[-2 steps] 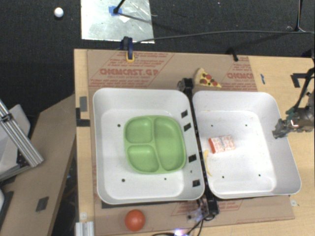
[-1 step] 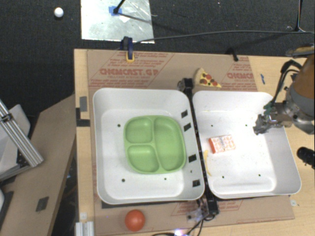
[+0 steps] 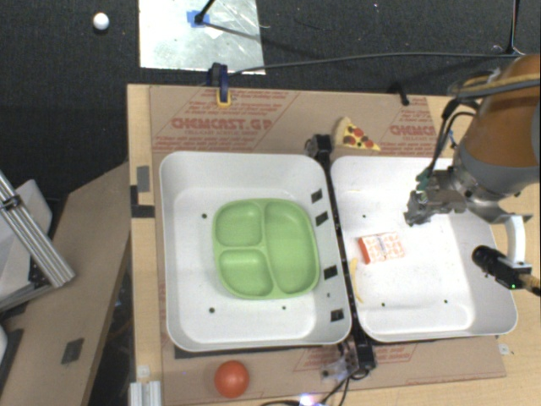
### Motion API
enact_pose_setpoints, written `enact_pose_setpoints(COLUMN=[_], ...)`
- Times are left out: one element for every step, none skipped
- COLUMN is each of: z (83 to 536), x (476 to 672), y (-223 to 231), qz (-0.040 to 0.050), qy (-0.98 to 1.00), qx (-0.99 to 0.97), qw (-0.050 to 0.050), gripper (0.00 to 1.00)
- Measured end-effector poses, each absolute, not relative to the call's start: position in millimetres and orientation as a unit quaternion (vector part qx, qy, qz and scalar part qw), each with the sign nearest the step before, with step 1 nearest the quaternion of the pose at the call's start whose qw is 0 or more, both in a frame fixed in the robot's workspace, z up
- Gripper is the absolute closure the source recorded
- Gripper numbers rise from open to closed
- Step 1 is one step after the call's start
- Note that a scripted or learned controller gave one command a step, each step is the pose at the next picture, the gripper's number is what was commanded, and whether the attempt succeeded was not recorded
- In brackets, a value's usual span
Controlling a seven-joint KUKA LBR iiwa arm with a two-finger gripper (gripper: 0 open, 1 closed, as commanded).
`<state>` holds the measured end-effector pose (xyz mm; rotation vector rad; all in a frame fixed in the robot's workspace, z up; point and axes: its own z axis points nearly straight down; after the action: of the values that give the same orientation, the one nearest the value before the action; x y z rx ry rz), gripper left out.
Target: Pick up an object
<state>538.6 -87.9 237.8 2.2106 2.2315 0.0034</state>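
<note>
White plastic forms both shallow bins, and the right bin (image 3: 439,311) serves as the landmark: near its middle, slightly toward the divider, lies a small flat packet (image 3: 381,247) printed red and white, the only loose thing inside it and the likely target. It looks thin, light and probably crinkly, like a sachet or card wrapper, lying flush on the smooth floor, so pinching it from above may be awkward; taking it across its shorter width, or catching a raised edge, seems the best bet, and it could slide on the slick plastic. The gripper (image 3: 420,210) hangs over the same bin, above and to the right of the packet and apart from it; whether its fingers are spread or closed I cannot tell, and nothing is visibly held. Left of the right bin, the other bin (image 3: 182,227) holds a pale green divided tray (image 3: 265,249), rounded and matte. A pizza-slice toy (image 3: 356,135) rests on cardboard beyond the right bin's far edge.
</note>
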Motion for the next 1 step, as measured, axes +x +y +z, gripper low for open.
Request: enact_pose_setpoints(z=[233.6], x=[551.6], y=[-45.7], qz=[0.001], qy=[0.71], qx=[0.704], qw=[0.001], gripper=[1.0])
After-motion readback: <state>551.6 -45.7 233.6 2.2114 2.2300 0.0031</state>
